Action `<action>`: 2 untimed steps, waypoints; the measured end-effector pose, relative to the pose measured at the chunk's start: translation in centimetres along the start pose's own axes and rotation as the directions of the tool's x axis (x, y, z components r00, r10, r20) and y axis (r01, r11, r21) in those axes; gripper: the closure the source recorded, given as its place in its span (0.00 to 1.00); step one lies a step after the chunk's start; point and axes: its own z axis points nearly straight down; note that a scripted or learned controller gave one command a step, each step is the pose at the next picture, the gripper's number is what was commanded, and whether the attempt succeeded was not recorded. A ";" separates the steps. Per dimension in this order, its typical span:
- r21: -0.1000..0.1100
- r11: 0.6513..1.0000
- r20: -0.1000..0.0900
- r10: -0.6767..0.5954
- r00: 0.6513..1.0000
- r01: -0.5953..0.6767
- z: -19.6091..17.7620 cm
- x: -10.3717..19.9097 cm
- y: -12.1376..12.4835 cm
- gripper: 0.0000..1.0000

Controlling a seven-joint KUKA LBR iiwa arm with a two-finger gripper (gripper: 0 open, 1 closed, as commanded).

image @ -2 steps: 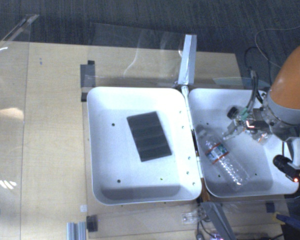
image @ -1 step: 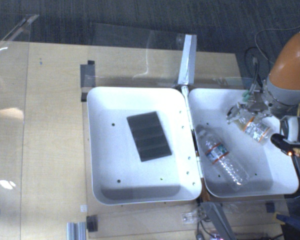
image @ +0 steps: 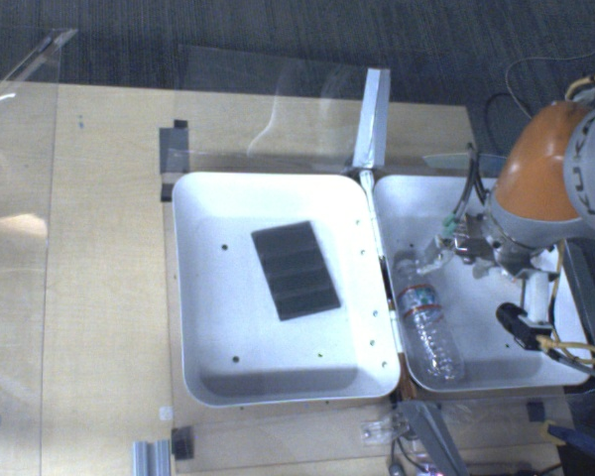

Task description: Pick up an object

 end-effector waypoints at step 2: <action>-0.002 0.994 0.000 -0.111 0.994 0.111 -5.1 2.8 -3.9 0.00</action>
